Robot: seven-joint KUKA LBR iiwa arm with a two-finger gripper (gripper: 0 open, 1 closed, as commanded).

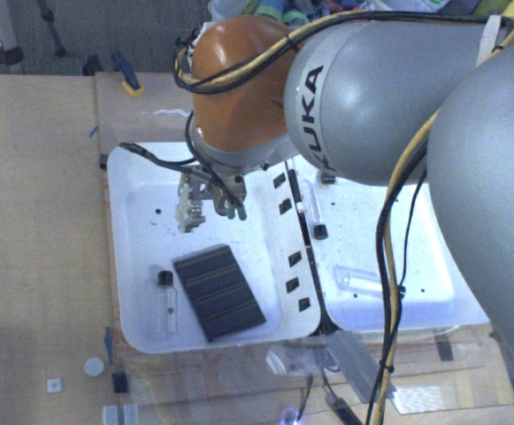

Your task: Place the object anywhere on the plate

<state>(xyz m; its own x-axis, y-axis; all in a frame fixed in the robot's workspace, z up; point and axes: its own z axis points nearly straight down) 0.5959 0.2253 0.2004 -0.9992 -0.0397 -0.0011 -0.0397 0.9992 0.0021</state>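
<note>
Currently tool (210, 204) hangs over the left bin (133, 237) near its far edge; whether it's clenched or released, cannot tell. Dark ribbed plate (218, 291) lies toward that bin's near edge, clear vial (166, 299) just beside it, both apart from tool.

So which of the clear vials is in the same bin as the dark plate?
The black-capped vial lying just left of the plate in the left bin. The other two vials lie in the right bin.
</note>
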